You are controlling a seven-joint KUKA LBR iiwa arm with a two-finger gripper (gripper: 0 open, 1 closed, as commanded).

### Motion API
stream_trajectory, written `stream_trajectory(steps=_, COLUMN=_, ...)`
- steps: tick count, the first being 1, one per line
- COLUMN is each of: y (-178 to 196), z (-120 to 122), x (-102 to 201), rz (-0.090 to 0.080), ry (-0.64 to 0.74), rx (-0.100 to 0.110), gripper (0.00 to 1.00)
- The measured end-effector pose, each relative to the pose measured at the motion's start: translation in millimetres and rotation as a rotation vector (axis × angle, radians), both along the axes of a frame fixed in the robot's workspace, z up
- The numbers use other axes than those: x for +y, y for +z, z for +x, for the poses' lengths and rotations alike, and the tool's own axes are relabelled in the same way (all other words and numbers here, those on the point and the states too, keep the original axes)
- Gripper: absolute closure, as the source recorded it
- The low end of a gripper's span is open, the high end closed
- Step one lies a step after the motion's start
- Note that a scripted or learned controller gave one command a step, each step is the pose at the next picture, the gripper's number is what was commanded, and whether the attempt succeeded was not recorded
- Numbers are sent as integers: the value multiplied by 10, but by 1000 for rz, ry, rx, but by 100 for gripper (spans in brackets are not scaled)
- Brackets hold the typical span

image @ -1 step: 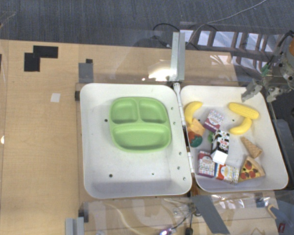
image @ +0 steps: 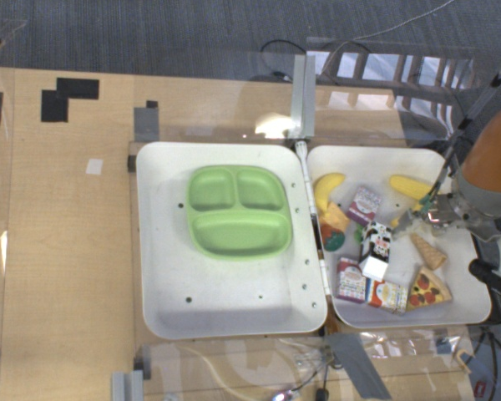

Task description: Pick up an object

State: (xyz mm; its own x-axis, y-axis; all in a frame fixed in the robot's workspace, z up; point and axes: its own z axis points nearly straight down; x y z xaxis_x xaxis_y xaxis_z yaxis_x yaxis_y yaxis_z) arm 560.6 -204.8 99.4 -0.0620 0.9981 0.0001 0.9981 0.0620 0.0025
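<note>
Camera view puts the end effector (image: 430, 215), grip state impossible to tell, over the right bin (image: 481, 306); descend squarely onto the isolated ice-cream cone (image: 428, 252), avoiding the crowded cartons.

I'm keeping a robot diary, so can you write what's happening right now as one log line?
task: pick up an object | arm: over right bin | toys: lying in right bin | green plate: left bin | held: nothing seen

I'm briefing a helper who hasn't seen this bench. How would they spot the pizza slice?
Look in the right-hand white bin, among the toy foods. At its near right corner lies the pizza slice: a flat triangle, orange-red with dots, beside the plain tan cone.
</note>
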Motion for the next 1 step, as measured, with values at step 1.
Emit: stream_trajectory(steps=1, y=-119, z=721, x=3, rz=-2, ry=17, rx=-10, gripper=0)
